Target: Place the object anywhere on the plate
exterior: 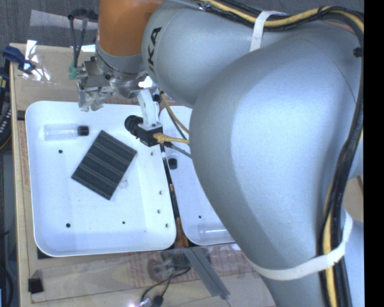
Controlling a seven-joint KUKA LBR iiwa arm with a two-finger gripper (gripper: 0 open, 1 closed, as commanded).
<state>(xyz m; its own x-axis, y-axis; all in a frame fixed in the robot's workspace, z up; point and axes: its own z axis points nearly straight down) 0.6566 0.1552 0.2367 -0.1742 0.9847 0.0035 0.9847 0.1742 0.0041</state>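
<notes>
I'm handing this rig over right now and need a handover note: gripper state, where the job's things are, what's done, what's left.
Gripper: at the left bin's far edge; I cannot tell what it grips, if anything.
Dark ribbed plate: lies flat in the left bin, nothing on it.
Clear tube with a dark cap: lies in the same bin, beside the plate's far corner, apart from it; probably the object.
Done: no placement yet.
Left: get the object onto the plate.

Blue clamp (14,57) at the bench's (83,274) far left corner
</notes>
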